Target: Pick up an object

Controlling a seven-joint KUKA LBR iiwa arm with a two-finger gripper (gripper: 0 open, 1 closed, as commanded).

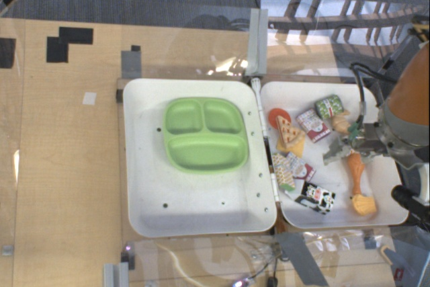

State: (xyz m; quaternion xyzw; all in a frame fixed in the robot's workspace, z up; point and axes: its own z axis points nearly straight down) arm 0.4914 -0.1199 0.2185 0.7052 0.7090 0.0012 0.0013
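The right bin (383,212) holds several small toy foods. My gripper (345,144) hangs low over its right half, right above the upper end of an orange drumstick-shaped toy (358,179), which lies lengthwise toward the bin's front. A green carton (329,106) and a pink-and-white carton (313,124) lie just behind and to the left of the gripper. A pizza slice (289,134) and a red piece (278,117) are further left. A patterned packet (287,170) and a black-and-white carton (316,197) sit toward the front.
The left bin (144,198) holds a green divided plate (205,134). A raised divider (266,144) separates the two bins. The arm's orange band (411,97) and cables crowd the right bin's right edge.
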